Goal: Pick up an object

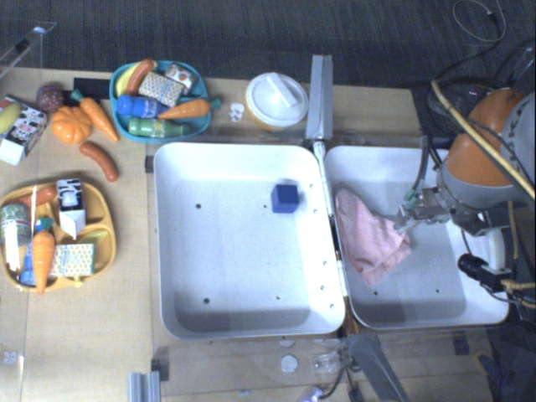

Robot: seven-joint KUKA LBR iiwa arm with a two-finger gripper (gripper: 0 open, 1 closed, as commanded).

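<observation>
Your pink cloth (371, 237) runs lengthwise down the right bin (435, 304); the claw (409, 218) touches its edge, grip state unreadable.

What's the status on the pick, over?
Gripper low in right bin, at pink cloth's edge. Grasp unconfirmed. Blue cube alone in left bin.

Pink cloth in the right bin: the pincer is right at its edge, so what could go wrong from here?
1. The pincer meets the crumpled pink cloth at one corner only; a lift may slip off it.
2. The cloth lies against the right white bin's left wall, so it might drag over toward the small blue cube.
</observation>
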